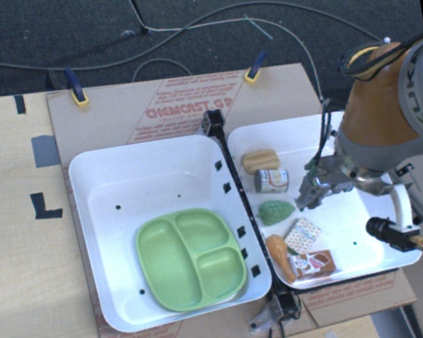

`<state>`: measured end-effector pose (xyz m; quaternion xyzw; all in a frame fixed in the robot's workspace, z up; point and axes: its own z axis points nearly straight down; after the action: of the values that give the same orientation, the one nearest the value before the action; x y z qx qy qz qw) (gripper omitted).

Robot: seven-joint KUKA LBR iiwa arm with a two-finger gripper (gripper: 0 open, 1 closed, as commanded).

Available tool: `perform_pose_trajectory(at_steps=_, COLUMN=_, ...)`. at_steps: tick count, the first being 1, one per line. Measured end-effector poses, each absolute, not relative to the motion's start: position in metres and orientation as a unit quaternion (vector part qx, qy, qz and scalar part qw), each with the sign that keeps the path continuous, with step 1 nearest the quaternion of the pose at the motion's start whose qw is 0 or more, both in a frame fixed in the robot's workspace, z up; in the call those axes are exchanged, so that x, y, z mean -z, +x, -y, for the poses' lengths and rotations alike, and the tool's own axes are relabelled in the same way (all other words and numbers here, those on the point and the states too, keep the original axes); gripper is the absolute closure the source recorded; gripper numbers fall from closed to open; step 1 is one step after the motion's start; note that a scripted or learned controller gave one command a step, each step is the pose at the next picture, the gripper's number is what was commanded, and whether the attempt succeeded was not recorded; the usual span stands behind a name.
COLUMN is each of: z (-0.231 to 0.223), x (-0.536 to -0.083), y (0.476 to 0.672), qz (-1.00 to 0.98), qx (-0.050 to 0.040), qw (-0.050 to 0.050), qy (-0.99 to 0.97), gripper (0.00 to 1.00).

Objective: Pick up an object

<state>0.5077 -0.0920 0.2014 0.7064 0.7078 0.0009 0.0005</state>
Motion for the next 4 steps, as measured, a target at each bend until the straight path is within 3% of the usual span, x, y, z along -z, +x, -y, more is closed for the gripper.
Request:
perform_pose_trajectory(at_steps=1, z=0.091, x=-0.235, y=0.508, qz=-0.708, qx=-0.0007, qw=0.001, qy=0.706, gripper=1.00)
perform_pose_trajectory(at_steps=4, z=-0.031, x=-0.213, y=0.571, qz=-0.709, qx=0.0006, qw=-0.001, qy=0.705, gripper=1.00)
